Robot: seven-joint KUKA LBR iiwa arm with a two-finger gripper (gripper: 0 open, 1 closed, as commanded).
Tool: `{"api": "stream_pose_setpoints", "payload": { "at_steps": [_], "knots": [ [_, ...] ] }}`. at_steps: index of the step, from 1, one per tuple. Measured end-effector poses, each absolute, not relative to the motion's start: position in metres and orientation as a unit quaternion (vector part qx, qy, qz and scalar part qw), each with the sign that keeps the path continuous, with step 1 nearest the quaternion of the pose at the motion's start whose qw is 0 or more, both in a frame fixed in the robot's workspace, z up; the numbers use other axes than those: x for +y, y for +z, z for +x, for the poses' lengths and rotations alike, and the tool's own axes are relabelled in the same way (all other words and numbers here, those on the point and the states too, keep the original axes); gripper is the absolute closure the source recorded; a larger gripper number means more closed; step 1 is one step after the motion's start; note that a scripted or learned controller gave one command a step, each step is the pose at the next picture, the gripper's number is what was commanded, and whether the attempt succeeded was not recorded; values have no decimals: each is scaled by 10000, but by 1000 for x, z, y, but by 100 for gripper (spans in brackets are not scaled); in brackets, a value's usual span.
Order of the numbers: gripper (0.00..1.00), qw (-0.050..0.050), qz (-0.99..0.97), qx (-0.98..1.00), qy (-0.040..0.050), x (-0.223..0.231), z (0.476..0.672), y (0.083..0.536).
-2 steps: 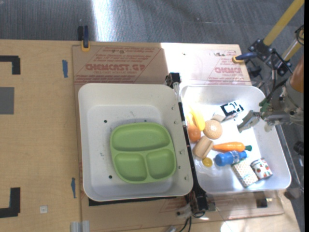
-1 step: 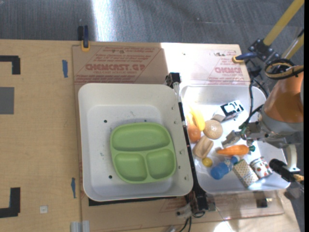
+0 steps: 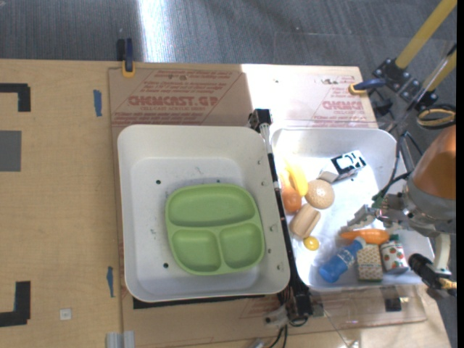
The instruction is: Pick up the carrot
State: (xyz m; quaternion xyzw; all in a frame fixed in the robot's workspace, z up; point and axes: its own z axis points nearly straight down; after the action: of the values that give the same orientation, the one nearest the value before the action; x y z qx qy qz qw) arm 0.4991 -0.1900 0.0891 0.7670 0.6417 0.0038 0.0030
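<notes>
Camera: one fixed view, mounted above the bench [image 3: 58, 194].
Facing: it looks down at a slant, floor at the far top edge, the bench's near edge at the bottom.
Distance: well back, so both bins fit in whole.
Left bin [image 3: 138, 216]: sits mid-frame, holding a green tray [image 3: 214, 227].
Right bin [image 3: 377, 140]: lies toward the right edge.
Arm [image 3: 438, 180]: enters from the right, cut off by the frame.
Shared coverage: a single view, so nothing overlaps.
</notes>
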Motion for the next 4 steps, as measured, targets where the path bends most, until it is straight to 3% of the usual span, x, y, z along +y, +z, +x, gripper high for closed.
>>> {"api": "stream_pose_setpoints", "payload": {
  "at_steps": [2,3,4],
  "knots": [
    [0,41,8819,4713,81,-192,487,89],
    [0,76,9575,2884,50,-175,483,88],
    [0,49,9611,2761,27,-135,482,89]
  ]
}}
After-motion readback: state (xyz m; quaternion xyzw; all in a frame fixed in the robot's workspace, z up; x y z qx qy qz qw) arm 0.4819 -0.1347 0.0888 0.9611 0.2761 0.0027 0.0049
